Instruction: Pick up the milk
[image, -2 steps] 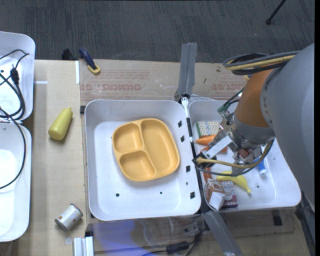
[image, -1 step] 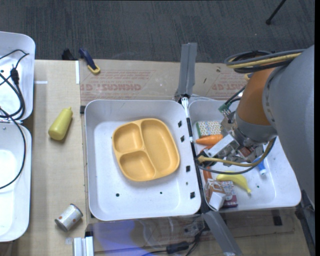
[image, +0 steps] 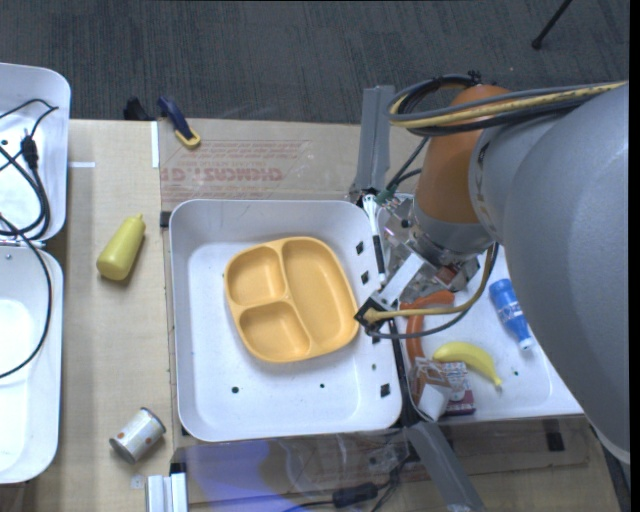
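One small milk carton (image: 440, 385) lies at 7 o'clock in the right bin (image: 535, 388), banana (image: 470, 360) just beside it (at its 2 o'clock). Expect it light and crushable; grip across its flat sides. You can't tell whether the gripper (image: 440, 275), at its 12 o'clock, is open.

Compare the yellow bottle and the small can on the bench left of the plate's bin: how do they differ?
The bottle is plain yellow and tapers to a neck; the can is silvery and stubby. The bottle is longer. The bottle lies by the bin's far left corner, the can by its near one. Both lie on their sides on the bench, outside the bin.
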